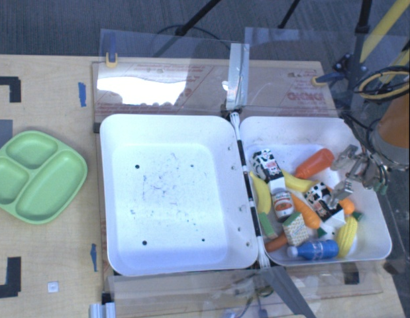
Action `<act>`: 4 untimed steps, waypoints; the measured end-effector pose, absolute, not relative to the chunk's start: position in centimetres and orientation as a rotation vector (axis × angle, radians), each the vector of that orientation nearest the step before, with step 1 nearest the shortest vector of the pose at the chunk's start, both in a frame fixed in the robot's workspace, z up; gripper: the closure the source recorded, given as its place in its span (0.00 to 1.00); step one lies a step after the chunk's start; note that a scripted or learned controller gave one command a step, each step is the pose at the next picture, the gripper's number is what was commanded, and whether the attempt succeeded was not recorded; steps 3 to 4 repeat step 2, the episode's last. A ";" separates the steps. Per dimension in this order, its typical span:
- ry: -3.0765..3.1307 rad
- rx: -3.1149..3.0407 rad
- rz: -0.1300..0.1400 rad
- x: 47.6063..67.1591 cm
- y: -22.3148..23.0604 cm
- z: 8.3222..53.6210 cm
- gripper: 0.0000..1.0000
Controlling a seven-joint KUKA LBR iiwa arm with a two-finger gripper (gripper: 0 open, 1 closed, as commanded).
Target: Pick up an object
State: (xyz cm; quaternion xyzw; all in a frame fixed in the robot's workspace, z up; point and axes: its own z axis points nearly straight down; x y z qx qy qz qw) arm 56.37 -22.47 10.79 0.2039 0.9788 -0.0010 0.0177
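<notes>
Bright even light, glare on clear panel [142,88], slightly soft focus

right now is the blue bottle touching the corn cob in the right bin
Touching. The camera view shows the blue bottle with its right end butting against the lower end of the corn cob, no bin floor showing between them.

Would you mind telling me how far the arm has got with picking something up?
Nothing looks picked yet: the toys, such as the orange carrot and blue bottle, lie in the right bin. The gripper is low over that bin's right side; no object visibly sits between its fingers. Grasping and lifting remain.
</notes>
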 end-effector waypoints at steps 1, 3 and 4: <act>3.063 0.475 -0.016 56.6 -21.8 10.9 0.00; 3.098 -0.006 -0.014 57.4 -21.4 10.9 0.00; 3.098 -0.006 -0.014 57.4 -21.4 10.9 0.00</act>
